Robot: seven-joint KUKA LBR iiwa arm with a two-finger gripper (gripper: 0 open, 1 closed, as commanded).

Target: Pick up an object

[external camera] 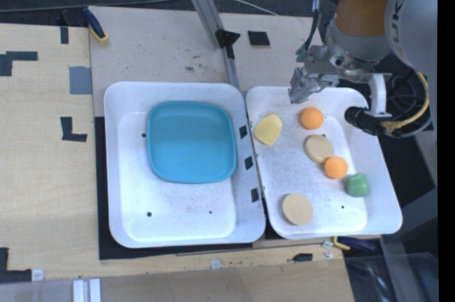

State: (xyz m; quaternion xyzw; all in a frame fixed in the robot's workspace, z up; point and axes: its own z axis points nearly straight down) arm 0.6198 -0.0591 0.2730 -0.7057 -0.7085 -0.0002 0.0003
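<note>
Tool (301, 91) tips hang above the right bin's (377, 222) far rim, just beside the nearer orange ball (311, 118); I cannot tell their state. Past that ball lie a yellow piece (268, 129), two tan discs (319, 148), another orange ball (335, 167) and a green lump (357, 185).

The arm (387, 2) runs off the top and right edges; the tool (302, 89) is too small to read its fingers.
</note>
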